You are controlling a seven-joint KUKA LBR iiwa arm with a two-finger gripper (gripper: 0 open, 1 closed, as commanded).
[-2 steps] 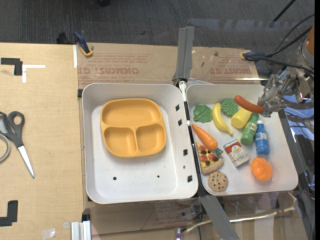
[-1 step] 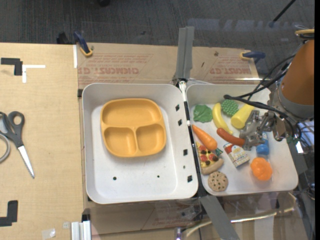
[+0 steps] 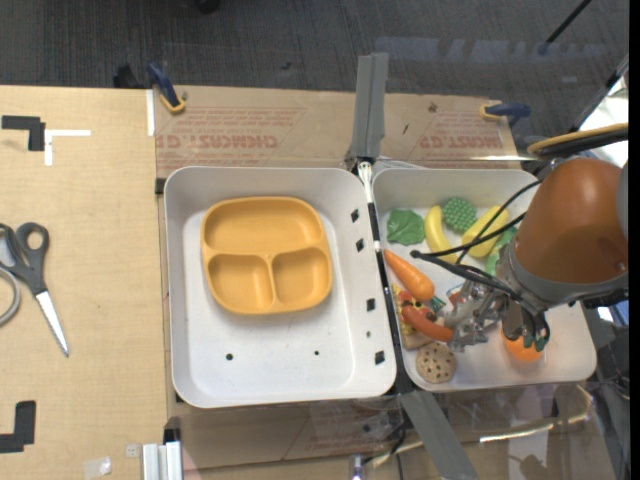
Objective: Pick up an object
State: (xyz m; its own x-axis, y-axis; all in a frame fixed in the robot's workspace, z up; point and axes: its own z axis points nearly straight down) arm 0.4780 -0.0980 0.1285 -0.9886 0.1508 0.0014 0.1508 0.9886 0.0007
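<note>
While the surface at far left carries only a pair of scissors, the left bin holds an orange divided plate and nothing that the task concerns. The candidates for picking lie in the right bin: a green leafy piece, a yellow banana-like piece, a green textured piece, a carrot, a red-and-orange piece and a brown cookie, crowded along that bin's left side. The tool is low in the right bin, just beside the carrot and the red-and-orange piece; whether it is parted or closed cannot be told, being tangled with cabling and blurred, and nothing is visibly held. A small orange item lies under the wrist. Judgement: the step in hand is the descent or closing onto an object. The next move calls for a confirmed closure on one piece, then a straight lift clear of the neighbours.
</note>
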